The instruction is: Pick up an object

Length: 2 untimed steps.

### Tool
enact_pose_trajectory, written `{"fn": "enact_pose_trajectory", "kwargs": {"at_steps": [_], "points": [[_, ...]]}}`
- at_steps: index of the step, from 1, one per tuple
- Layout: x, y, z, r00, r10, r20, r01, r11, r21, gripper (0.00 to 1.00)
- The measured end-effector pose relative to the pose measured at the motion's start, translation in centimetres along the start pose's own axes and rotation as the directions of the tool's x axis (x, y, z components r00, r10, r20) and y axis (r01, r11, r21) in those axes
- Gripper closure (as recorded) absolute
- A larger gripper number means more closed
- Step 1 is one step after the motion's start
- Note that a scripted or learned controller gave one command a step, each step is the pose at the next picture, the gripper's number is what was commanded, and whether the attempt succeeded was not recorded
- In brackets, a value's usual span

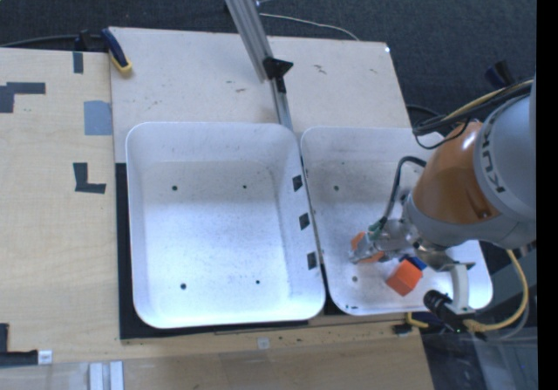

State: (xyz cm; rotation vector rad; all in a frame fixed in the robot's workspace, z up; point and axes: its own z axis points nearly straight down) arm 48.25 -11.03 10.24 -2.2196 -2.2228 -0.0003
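Two shallow white bins sit side by side: the larger white bin (218, 222) at frame centre-left and the smaller white bin (349, 170) at right. The grey arm with orange band (453, 179) reaches in from the right and is low over the lower part of the right bin. Its gripper (377, 244) sits at the wrist end, lower right of frame, just beside a small orange-red piece (358, 242) and near an orange cube-like block (403, 277) with a small blue object (415, 264) touching its upper edge.

Progress, as a judgement: approach looks done and the arm is down at the objects, but no lift is shown; the objects appear to lie on the bin floor. Grasp, close and raise are left.

Hard to make out: the gripper end is small, cluttered and partly under the wrist, so I cannot tell its state or whether the orange-red piece is touched. The arm body hides the right bin's right side. The orange-red piece's shape is unclear.
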Motion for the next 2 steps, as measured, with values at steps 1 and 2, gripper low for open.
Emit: {"fn": "enact_pose_trajectory", "kwargs": {"at_steps": [1,2], "points": [[6.4,0.6,-9.3,1.000,-0.007,-0.002,0.007,1.000,-0.005,1.00],[14.4,0.3,-8.9,1.000,-0.009,-0.003,0.009,1.000,0.004,1.00]]}}
